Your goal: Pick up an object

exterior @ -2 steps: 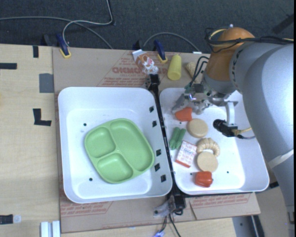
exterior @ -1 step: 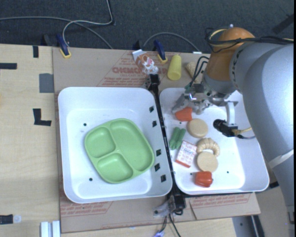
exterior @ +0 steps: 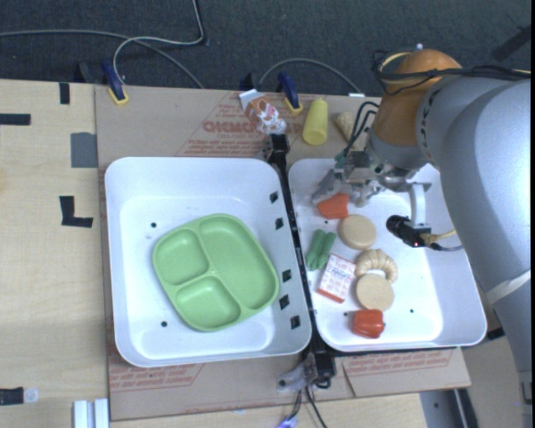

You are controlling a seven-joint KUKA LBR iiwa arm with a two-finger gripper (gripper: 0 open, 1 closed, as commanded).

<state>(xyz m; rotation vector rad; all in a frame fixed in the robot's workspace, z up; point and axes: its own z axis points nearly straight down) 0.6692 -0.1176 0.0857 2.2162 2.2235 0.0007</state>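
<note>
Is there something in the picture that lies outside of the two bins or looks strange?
Yes. A yellow cylinder and a small wrapped packet lie on the cardboard behind the bins, not in the right bin with the other items.

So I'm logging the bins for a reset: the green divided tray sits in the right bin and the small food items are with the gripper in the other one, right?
Not quite. The camera view shows the green divided tray in the left bin. The small food items lie in the right bin, where the gripper is.
</note>
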